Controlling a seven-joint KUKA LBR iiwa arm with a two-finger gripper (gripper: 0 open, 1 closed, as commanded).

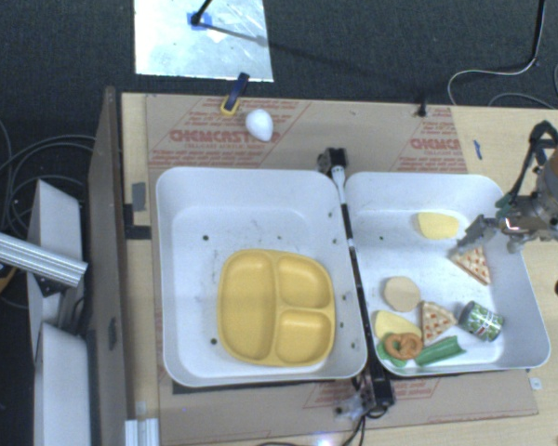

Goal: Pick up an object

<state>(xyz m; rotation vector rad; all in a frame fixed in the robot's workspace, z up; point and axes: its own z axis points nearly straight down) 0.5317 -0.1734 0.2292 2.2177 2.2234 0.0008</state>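
Note:
The right bin [381, 203] holds several toy foods: a yellow piece [438, 224] at the back, a pizza slice [473, 265] near the right wall, a tan round disc [402, 293], a second pizza slice [436, 321], a green can [482, 321], a pretzel-like ring [402, 346] on a yellow wedge [391, 324], and a green pod [439, 350]. My gripper [471, 237] reaches in from the right, its fingers spread open just above the pizza slice near the right wall. Nothing sits between them.
The left bin [195, 203] bears a yellow divided tray [277, 306]. A white ball [259, 124] and a small blue-yellow item [233, 94] lie on the cardboard behind the bins. A black divider clip [334, 163] sits between the bins.

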